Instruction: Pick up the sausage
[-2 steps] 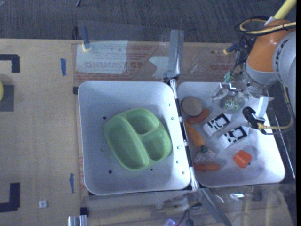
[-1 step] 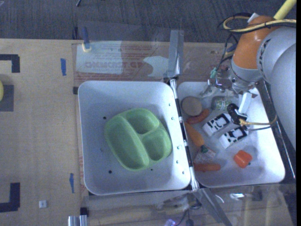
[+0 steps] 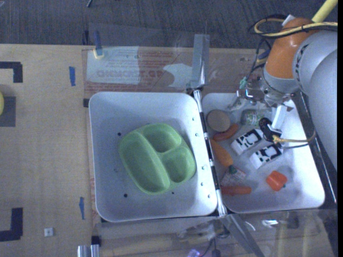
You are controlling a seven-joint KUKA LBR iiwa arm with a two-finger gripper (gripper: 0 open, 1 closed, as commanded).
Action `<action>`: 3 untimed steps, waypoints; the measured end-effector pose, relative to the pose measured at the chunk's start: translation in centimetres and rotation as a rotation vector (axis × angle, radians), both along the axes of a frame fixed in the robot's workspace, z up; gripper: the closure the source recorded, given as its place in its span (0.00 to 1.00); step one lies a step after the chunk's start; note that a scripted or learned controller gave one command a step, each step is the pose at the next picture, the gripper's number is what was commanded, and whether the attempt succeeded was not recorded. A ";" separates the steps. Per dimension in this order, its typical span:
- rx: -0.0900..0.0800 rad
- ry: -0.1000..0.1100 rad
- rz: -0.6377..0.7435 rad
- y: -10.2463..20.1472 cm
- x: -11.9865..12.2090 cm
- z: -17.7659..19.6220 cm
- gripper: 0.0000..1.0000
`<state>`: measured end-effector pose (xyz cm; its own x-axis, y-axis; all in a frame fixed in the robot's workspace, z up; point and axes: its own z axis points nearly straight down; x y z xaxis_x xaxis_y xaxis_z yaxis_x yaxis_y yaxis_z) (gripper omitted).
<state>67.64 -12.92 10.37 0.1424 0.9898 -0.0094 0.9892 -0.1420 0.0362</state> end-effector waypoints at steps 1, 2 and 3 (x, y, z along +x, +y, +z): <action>0.005 -0.001 -0.009 3.1 -0.5 -0.1 0.00; 0.015 0.033 -0.021 2.0 -0.9 -1.8 0.00; 0.016 0.035 -0.045 1.0 -3.4 -1.9 0.00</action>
<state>64.23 -11.90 8.50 0.1868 0.9824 0.0003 0.9824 -0.1868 -0.0009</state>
